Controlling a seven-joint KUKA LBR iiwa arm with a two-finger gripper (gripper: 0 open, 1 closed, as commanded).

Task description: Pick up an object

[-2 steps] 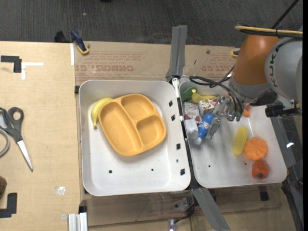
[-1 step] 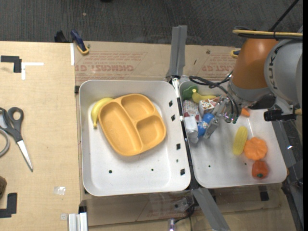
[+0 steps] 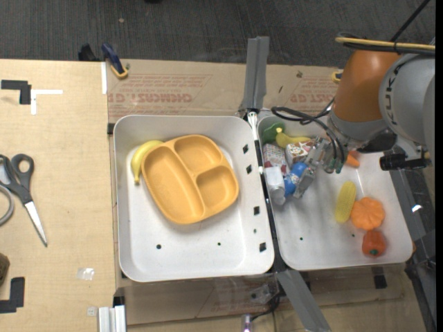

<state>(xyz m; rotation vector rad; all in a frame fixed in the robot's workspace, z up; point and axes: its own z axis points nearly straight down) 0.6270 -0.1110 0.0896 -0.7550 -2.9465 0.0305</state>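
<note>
My gripper (image 3: 309, 170) hangs low over the upper left part of the right bin (image 3: 318, 244), in a cluster of small items. Right under it lies a blue and white bottle (image 3: 295, 178), beside a red and white packet (image 3: 274, 156) and a white block (image 3: 274, 181). A green piece (image 3: 271, 131) and a yellow piece (image 3: 292, 142) sit just behind. Whether anything is gripped is hidden by the wrist and cables. To the right lie a yellow oblong fruit (image 3: 345, 200), an orange round fruit (image 3: 367, 213) and a red-orange pepper (image 3: 374, 243).
The left bin (image 3: 187, 272) holds an orange divided plate (image 3: 190, 178) with a banana (image 3: 142, 154) along its upper left edge. Scissors (image 3: 24, 192) lie on the wooden bench at far left. A small orange piece (image 3: 353, 160) sits by the arm.
</note>
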